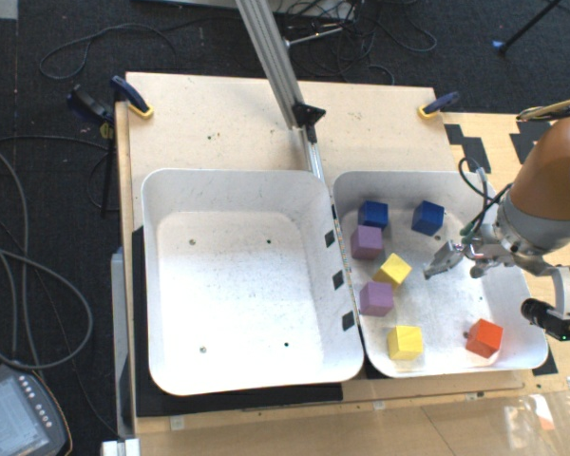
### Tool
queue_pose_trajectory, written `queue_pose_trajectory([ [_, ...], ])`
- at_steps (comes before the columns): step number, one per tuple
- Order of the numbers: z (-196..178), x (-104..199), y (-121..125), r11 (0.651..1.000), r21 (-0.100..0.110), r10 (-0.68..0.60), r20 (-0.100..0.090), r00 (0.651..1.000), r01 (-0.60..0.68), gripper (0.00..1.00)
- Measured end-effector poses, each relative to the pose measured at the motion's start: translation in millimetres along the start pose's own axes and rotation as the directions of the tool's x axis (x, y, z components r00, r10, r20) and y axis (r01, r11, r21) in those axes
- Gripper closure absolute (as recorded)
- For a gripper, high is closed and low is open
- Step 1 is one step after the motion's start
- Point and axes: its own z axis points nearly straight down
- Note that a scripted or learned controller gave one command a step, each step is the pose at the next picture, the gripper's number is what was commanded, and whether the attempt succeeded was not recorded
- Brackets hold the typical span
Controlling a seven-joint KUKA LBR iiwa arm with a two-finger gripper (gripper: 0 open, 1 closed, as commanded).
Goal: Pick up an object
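**Desk:** What have you got, biggest things first?

**Me:** I see the left bin [233, 283] beside the right bin [437, 364], which holds all the blocks. My arm [549, 188] reaches in from the right, and the gripper [445, 260] hangs low over the right bin's middle, near the yellow block [395, 270] but apart from it.

**Desk:** Holding anything?

**Me:** No. The fingers look slightly apart, with bare bin floor beneath them. I judge this the approach step.

**Desk:** Candidates?

**Me:** Two blue blocks [373, 214] [427, 218] at the back, two purple blocks [367, 241] [376, 298] along the left wall, another yellow one [405, 342] at the front, and the orange block [484, 337] at the front right. Next I'd centre over one block, likely the near yellow, descend and close.

**Desk:** Any labels?

**Me:** I can't read any writing.
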Motion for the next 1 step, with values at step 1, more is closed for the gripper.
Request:
queue_pose_trajectory([
  [1,34.5,0.4,0.0,1.0,-0.004,-0.001,0.001,1.0,0.001,0.0],
])
